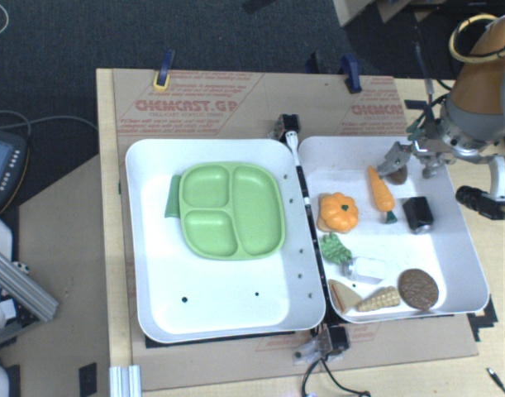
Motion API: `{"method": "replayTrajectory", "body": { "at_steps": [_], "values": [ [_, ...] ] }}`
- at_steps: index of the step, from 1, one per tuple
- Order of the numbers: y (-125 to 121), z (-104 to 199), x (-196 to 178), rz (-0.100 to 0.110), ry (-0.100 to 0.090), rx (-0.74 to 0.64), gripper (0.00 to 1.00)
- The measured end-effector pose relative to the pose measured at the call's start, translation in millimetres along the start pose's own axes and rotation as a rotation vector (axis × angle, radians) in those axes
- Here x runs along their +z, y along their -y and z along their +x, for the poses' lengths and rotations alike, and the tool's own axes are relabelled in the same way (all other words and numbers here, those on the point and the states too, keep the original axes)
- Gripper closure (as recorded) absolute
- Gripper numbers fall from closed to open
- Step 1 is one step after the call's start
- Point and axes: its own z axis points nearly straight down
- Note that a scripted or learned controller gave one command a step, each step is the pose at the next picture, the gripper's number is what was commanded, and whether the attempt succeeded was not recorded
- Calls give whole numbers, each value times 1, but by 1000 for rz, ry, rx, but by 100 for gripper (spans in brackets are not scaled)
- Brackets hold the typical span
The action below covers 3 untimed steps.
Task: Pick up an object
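The carrot, nearest the gripper, lies in the upper middle of the right bin, slanting down to its green tip. We judge it a light, stiff, smooth plastic toy, best pinched across its thicker orange middle. The gripper hangs just above and right of it; whether it is open or closed we cannot tell. A pumpkin sits to its left, a black block to its right.

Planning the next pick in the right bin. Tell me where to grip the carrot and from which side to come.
Grip the carrot across its thick orange middle, coming straight down from above. It lies flat on the right bin, long and narrow, green tip toward the camera, so the jaws should close across its short width. Both long sides look free; the black block lies beside its green end, apart.
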Motion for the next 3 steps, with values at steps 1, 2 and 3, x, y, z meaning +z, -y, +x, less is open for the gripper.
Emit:
{"method": "replayTrajectory", "body": {
  "at_steps": [1, 2, 3],
  "values": [
    [-3, 5, 43, -2, 1, -2, 0],
    [-3, 6, 68, -2, 0, -2, 0],
    [-4, 6, 55, -5, 2, -2, 100]
  ]
}}
